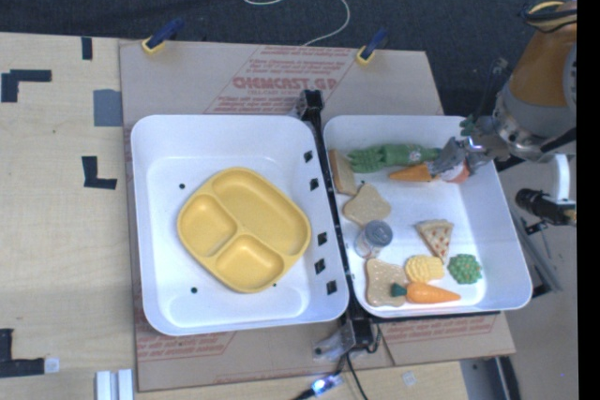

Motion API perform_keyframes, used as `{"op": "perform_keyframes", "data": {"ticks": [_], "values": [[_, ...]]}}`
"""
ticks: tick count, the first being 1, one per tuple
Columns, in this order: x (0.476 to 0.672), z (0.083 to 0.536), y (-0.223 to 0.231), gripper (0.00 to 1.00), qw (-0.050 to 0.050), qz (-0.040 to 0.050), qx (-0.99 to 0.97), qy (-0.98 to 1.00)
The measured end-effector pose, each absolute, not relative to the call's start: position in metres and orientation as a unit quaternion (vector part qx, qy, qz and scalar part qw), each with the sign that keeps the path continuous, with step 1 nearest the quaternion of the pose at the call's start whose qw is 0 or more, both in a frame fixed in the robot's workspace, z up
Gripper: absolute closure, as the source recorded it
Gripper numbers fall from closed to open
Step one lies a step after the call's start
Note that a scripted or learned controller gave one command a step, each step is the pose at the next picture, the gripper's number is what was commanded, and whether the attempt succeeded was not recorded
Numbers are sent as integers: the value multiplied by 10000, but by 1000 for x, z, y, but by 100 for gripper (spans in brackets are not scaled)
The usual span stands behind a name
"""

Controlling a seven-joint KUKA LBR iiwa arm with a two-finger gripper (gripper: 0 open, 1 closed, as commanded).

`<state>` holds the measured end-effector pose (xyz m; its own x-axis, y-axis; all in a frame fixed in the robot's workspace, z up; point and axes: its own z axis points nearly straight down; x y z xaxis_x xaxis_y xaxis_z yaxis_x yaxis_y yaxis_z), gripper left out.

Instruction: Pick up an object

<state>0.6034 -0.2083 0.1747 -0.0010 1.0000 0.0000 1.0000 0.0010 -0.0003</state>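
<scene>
Just left of the jaws (457, 157), an orange carrot (411, 172).

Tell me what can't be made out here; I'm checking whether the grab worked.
- pincer: too small and blurred in the camera view to tell whether it grips the upper carrot beside it.
- arm: cut off by the right edge.
- bread slice: partly covered by the corn and the lower carrot.
</scene>
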Motion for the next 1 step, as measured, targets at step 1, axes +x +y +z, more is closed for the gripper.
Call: {"op": "perform_keyframes", "data": {"ticks": [1], "values": [[605, 226, -208, 100, -7, -3, -7066, -7076]]}}
